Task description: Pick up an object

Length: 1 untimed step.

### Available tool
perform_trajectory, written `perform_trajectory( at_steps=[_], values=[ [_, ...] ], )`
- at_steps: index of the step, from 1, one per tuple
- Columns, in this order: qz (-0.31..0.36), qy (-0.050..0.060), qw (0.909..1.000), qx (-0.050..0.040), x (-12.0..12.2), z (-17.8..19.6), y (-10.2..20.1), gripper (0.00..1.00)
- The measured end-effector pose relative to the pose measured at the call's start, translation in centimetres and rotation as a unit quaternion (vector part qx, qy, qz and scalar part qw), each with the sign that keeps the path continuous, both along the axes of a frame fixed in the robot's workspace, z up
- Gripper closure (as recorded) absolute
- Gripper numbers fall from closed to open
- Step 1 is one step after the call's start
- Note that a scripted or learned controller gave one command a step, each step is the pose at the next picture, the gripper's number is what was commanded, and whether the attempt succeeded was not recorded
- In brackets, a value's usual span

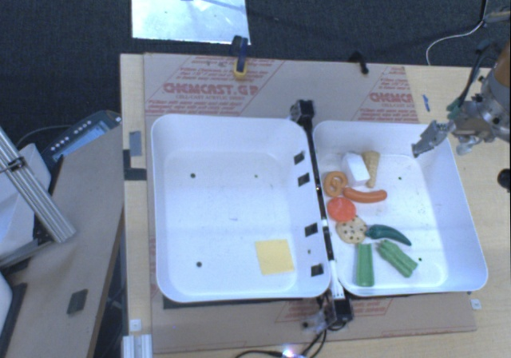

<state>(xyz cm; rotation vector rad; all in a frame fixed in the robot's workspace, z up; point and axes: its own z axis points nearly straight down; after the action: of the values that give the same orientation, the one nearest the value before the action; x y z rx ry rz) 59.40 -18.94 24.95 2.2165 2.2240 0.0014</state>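
My gripper point(445, 141) hangs over the far right corner of the right bin point(447, 212), its two fingers spread with nothing between them. Several toy foods lie along the bin's left side, to the left of and nearer than the gripper: a white block point(355, 166), a pale cone point(372, 165), an orange ring point(335, 183), an orange sausage point(366, 196), a red slice point(342, 208), a cookie point(350, 229), a dark green pepper point(389, 233) and two green sticks point(364, 264) point(397, 257). A yellow square slice point(274, 256) lies in the left bin point(207, 188).
A black divider with clips point(313, 188) runs between the two bins. A clamp point(239, 57) sits on the cardboard sheet behind the left bin. A white cable point(455, 33) loops at the far right.
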Motion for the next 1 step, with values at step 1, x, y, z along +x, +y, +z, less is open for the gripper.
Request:
perform_trajectory(
  at_steps=[1],
  values=[
    [0.002,0.006,1.0000,0.0025,-1.47,-10.94,4.10,0.00]
  ],
)
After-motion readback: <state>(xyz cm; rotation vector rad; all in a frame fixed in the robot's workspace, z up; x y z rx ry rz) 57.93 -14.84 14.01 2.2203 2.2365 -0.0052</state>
